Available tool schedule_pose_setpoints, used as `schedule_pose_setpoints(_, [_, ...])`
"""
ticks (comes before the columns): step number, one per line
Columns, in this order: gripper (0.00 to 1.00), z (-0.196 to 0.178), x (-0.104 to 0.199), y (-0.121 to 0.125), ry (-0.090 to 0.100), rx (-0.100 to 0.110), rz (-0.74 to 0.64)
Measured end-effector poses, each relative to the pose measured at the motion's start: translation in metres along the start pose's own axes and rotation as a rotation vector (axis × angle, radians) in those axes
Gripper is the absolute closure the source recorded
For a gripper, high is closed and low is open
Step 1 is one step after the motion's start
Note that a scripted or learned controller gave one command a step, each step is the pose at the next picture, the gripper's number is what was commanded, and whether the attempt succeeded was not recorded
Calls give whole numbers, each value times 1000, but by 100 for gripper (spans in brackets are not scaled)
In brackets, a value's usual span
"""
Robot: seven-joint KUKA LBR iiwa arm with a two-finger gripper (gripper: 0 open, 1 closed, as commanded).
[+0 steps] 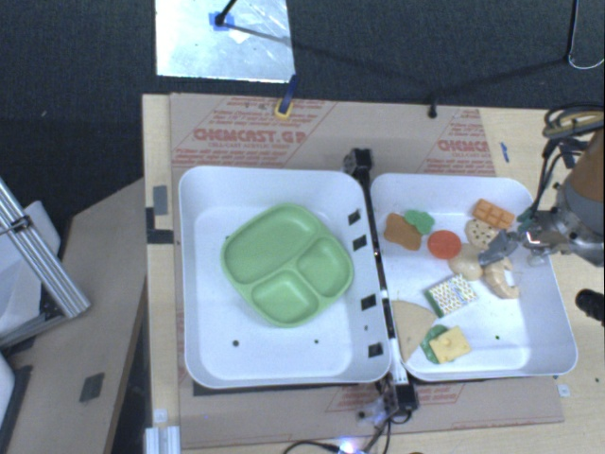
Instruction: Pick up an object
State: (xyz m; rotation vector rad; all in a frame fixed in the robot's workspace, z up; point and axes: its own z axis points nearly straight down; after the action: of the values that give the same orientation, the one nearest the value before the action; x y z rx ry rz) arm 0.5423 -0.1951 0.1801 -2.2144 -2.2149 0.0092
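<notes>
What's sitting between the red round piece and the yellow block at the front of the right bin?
In the camera view, a small checkered green-and-white packet lies between the red round piece and the yellow block, all in the right bin.

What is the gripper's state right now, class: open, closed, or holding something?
Gripper: low over the right bin, among the toy foods; whether it is open, closed or holding anything cannot be told.

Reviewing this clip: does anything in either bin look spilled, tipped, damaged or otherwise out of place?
Nothing stands out. The green divided plate lies flat in the left bin, turned at an angle to its walls. The toy food sits loose in the right bin, unspilled, none over the rim. The tool is low among the pieces near the red round piece.
</notes>
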Motion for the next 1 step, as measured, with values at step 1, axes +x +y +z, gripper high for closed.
schedule_pose_setpoints(1, [0,-7,0,3,-3,-12,-3])
